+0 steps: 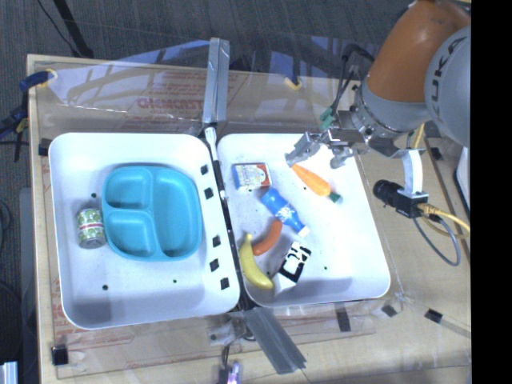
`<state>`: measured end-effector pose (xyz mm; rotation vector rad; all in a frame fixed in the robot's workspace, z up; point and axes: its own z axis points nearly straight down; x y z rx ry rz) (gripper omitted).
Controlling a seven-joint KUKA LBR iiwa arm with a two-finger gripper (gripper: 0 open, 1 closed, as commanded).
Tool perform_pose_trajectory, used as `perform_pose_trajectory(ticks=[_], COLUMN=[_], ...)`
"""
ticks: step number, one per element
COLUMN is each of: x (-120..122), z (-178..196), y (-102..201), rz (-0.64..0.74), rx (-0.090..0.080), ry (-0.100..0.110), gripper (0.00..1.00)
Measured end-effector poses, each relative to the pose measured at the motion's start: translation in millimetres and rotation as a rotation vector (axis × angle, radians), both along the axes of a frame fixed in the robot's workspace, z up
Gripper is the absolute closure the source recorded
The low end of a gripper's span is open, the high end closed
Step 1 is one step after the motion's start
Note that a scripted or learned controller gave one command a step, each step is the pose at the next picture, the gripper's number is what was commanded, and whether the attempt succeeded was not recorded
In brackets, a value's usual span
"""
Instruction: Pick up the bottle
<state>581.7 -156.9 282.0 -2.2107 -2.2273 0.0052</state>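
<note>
The bottle [283, 210] is blue with a white label end and lies on its side near the middle of the right bin [360, 246], slanting from upper left to lower right. My gripper [322, 152] hangs over the bin's back right part, above and to the right of the bottle and apart from it. Its fingers [302, 148] are spread open with nothing between them. An orange carrot [312, 181] lies just under the gripper.
Around the bottle lie a small red and white box [250, 175], a reddish sausage [270, 235], a banana [254, 267] and a black and white item [295, 264]. The left bin [72, 286] holds a blue divided plate [154, 212] and a can [90, 227].
</note>
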Motion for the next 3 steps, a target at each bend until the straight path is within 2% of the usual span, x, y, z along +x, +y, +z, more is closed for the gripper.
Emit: perform_pose_trajectory(ticks=[1,2,3], x=[-38.4,-47.5,-46.7], z=[-126.2,-190.8,-181.1], y=[-36.3,-24.2,-24.0], rz=[-0.071,-0.113,-0.107], rx=[0.000,0.000,0.000], ry=[0.000,-0.002,-0.002], gripper=[0.00,0.00,1.00])
